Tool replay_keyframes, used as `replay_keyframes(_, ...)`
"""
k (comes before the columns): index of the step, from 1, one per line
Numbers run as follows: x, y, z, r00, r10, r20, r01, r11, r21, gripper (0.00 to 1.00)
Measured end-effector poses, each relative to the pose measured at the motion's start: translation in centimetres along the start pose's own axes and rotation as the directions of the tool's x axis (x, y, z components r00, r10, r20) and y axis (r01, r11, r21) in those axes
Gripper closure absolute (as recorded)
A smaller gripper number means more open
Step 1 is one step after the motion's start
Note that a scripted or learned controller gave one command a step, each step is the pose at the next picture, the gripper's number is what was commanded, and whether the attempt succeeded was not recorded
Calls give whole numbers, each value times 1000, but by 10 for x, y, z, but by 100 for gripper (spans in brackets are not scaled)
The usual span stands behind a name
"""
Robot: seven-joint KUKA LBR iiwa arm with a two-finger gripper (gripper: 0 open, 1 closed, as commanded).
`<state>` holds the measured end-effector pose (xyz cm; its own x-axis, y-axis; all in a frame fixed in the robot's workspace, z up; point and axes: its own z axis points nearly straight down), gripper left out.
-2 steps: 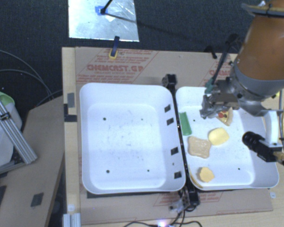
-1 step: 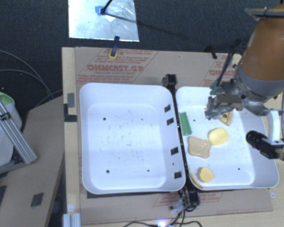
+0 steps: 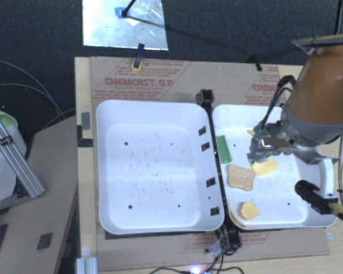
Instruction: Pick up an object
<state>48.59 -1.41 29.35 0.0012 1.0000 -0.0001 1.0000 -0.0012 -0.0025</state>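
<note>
I see the arm (image 3: 323, 90) reaching in over the right bin (image 3: 291, 213), with the gripper (image 3: 262, 153) low above its middle. I cannot tell how the gripper is set. Just below it lies a yellow piece (image 3: 265, 167), touching or nearly touching a tan slice (image 3: 240, 177) beside it. A green strip (image 3: 223, 148) lies along the bin's left wall, and a round yellow piece (image 3: 249, 210) sits near the front rim. The left bin (image 3: 154, 167) sits alongside.
</note>
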Motion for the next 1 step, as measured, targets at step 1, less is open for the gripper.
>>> replay_keyframes(1, 42, 10, -35, 1000, -9, -2, 9, 1000, -8, 100)
